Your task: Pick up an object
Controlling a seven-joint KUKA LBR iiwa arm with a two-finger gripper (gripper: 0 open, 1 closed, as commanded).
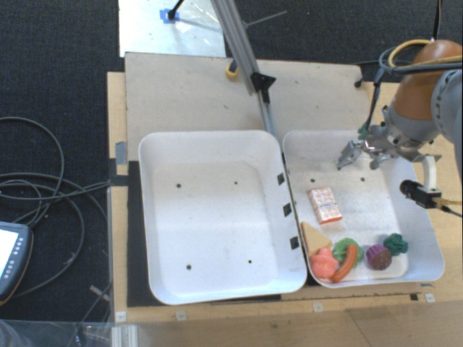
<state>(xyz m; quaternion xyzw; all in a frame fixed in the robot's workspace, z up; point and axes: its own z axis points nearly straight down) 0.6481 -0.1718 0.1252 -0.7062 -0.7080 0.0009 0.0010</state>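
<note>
Box (325, 205) lies mid right bin (412, 266), with a wedge (312, 235), tomato (324, 264), carrot (345, 262) and greens (395, 243) along its near edge. Gripper (364, 155) hovers over the far end, fingers spread, holding nothing.

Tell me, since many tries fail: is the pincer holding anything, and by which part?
Nothing is held. The pincer is open above the right bin, and the small box lies apart below it.

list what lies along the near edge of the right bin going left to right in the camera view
yellow wedge → red-orange piece → orange sausage-like piece → purple round piece → dark green piece
</note>
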